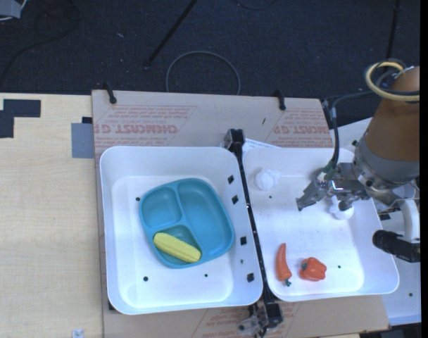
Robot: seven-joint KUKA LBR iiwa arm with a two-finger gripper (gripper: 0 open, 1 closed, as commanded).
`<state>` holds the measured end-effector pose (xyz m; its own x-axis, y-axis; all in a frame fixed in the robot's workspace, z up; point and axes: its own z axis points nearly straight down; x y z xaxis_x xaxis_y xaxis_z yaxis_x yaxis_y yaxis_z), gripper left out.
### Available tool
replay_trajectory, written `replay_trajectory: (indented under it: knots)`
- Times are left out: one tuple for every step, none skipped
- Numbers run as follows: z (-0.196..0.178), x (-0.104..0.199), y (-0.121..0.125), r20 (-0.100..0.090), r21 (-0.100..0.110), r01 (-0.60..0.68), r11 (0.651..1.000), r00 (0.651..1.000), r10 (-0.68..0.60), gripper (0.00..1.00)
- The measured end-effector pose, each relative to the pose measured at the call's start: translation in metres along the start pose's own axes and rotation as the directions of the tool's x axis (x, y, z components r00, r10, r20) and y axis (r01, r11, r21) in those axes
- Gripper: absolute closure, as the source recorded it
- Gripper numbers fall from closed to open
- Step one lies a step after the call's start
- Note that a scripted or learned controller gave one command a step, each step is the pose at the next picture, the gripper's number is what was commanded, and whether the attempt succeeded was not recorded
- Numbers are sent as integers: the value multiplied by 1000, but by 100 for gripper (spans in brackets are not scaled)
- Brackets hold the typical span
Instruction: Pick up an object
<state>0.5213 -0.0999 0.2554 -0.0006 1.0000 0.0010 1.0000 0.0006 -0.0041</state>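
My gripper [326,201] hangs over the upper right part of the right bin [372,287], open, with nothing seen between its fingers. A small white object [340,212] lies in the bin just below it. Another white object [265,179] rests near that bin's upper left corner. A red chili pepper [282,262] and an orange-red bell pepper [312,268] lie side by side toward the front of the bin, well below the gripper.
The left bin [122,273] holds a blue divided plate [193,210] with a yellow corn cob [177,247] in its front compartment. A black divider [243,210] runs between the bins. The arm's grey and orange body [393,129] rises at the right.
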Motion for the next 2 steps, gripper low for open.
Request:
replay_trajectory:
  knots:
    - [44, 4, 1, -1, 5, 0, 1000, 1000, 0, 0]
    - [108, 4, -1, -1, 7, -1, 1000, 1000, 1, 0]
